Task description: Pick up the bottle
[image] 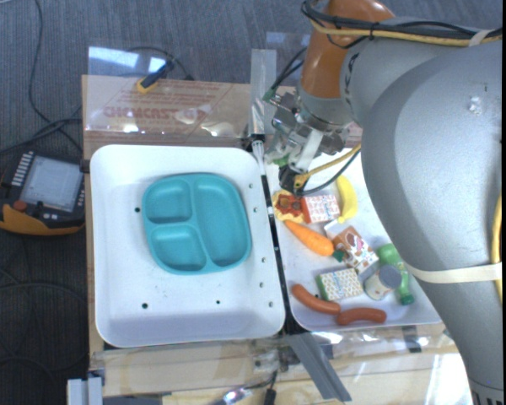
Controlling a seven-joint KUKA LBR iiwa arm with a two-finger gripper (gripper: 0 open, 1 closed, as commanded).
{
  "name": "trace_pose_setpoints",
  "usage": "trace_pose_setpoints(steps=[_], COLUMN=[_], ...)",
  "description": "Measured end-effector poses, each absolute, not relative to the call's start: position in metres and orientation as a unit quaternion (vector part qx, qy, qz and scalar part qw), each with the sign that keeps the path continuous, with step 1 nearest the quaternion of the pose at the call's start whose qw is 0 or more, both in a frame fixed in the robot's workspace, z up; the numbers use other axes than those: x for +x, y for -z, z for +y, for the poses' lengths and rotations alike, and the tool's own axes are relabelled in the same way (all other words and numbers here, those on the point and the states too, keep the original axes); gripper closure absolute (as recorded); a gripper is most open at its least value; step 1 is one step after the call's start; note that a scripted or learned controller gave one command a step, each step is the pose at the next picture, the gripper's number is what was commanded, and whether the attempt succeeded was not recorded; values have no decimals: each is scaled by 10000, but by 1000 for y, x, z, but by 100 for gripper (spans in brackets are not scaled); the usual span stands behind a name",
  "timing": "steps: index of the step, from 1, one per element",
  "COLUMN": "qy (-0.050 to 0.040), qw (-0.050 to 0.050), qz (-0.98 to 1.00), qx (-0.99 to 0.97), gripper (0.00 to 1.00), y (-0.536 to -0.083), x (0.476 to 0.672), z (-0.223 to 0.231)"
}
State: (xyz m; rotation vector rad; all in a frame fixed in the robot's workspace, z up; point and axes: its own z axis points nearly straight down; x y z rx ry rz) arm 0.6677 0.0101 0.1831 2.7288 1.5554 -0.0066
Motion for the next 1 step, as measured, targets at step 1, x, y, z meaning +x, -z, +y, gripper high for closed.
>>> trace_pose_setpoints(steps=[1], qy=[28], qw=[-12], qz=[2250], qx=[9744], gripper=[100], y=[-182], x=[644], z=[63])
